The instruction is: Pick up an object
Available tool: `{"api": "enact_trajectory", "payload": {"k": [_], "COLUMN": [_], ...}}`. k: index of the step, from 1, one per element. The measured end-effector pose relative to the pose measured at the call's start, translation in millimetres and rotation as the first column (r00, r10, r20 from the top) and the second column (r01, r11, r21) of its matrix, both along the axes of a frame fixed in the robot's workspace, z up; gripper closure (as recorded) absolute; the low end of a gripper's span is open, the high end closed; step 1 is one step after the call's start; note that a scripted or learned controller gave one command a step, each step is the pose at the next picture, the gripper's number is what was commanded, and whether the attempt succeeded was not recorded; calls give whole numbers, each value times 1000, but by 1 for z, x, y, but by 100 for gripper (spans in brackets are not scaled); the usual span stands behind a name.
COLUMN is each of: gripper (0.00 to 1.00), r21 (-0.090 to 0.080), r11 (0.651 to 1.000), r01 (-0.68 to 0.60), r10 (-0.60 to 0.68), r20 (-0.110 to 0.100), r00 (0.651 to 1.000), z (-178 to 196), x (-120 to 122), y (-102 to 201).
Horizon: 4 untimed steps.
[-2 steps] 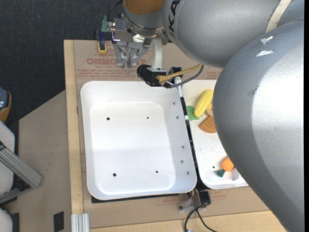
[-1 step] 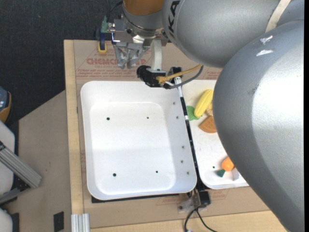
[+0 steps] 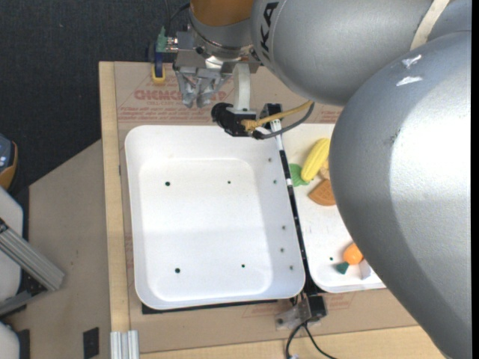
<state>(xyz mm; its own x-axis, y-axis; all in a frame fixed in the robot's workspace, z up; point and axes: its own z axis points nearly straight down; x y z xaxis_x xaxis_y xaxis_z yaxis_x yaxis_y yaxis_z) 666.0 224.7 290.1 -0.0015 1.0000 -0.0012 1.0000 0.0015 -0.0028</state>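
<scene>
My claw [image 3: 200, 92], fingers together and gripping nothing, hovers beyond the bins; the corn cob [image 3: 315, 160] looks light, stiff: grip mid-length.

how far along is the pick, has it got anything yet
Nothing looks picked yet. The gripper sits beyond the far edge of the left bin, over the brown bench, with no object visible between its fingers. The corn cob, an orange piece and small bits near all lie in the right bin. Reaching, grasping and lifting one remain.
</scene>
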Motion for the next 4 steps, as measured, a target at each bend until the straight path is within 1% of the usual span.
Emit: {"api": "enact_trajectory", "payload": {"k": [4], "gripper": [100], "r21": [0], "r11": [1000], "r01": [0], "r10": [0], "r20": [1], "r00": [1000], "z": [-2], "x": [0], "y": [0]}}
